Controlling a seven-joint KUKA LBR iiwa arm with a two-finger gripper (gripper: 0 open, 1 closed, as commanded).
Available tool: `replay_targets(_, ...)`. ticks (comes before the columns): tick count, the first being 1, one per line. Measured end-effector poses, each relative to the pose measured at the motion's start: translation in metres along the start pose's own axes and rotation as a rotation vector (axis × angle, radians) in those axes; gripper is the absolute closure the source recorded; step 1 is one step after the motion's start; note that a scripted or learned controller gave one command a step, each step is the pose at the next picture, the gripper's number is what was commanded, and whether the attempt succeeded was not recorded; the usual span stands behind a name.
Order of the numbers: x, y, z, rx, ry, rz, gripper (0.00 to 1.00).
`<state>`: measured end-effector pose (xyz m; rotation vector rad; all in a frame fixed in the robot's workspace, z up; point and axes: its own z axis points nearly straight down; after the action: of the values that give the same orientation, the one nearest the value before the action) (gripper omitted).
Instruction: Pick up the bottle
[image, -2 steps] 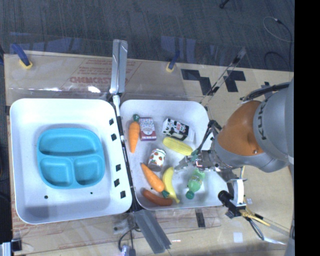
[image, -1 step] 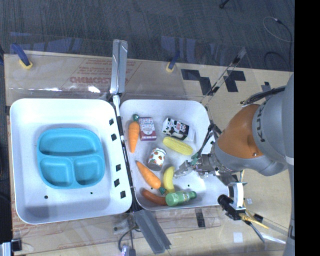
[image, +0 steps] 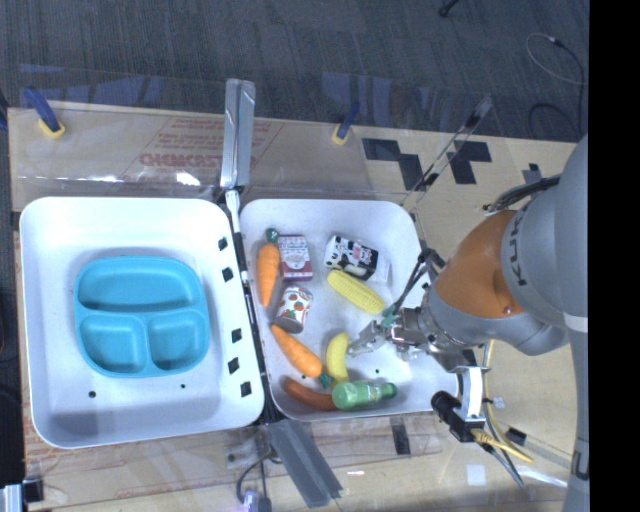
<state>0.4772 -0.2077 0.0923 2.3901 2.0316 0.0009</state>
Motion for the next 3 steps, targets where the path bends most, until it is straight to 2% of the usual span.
replay_targets(1, 0.059, 0.008, 0.001, 0.003, 0.001, 0.222, 0.0)
replay_targets(2, 0.058, -0.01, 0.001, 0.008, 0.006, 0.042, 0.0)
replay_targets(3, 0.085, -0.015, 0.001, 0.007, 0.005, -0.275, 0.0)
